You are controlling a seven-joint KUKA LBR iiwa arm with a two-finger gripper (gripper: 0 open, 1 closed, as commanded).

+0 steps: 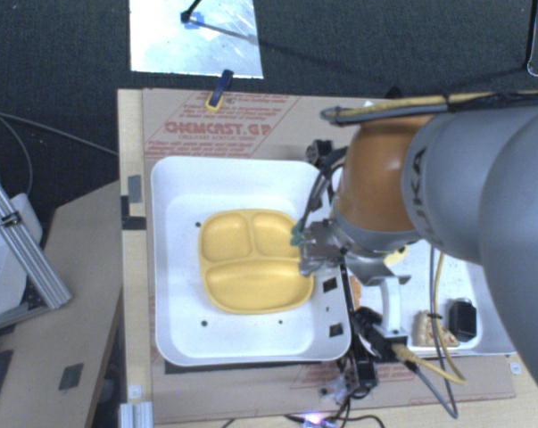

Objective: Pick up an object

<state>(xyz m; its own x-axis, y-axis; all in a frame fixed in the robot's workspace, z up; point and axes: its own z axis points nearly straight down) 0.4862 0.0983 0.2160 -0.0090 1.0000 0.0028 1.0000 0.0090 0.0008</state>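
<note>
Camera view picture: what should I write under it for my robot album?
Grey arm reaches over a yellow divided plate in the left white bin.

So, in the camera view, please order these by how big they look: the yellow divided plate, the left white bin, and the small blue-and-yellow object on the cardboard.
1. Left white bin, largest.
2. Yellow divided plate, lying inside that bin.
3. Blue-and-yellow object on the cardboard, clearly smallest.

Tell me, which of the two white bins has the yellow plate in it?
The left bin. The yellow divided plate lies inside it; the arm covers much of the right bin.
</note>
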